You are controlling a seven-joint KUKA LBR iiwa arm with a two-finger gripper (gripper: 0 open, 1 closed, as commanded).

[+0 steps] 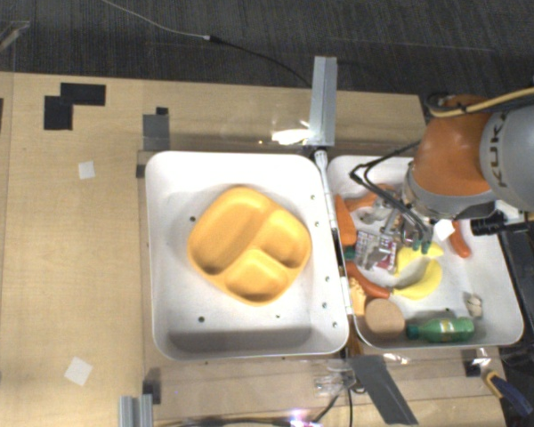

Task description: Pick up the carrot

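The left shallow white bin (pixel 160 265) holds an orange four-compartment plastic dish (pixel 249 243). Right of that dish, the right white bin (pixel 507 314) holds a long orange carrot (pixel 345 222) along its near wall, a yellow banana (pixel 423 278), a green bottle (pixel 440 329) and a tan round piece (pixel 384 317). The metal two-finger gripper (pixel 378 249) hangs just beside the carrot; whether it grips anything, I cannot tell.

I'm seeing even, fairly bright overhead light. Glare is blooming on the metal post (pixel 323 105) behind the bins, and the left bin (pixel 173 327) is shading along its near wall. Detail is smearing softly around the gripper (pixel 387 243).
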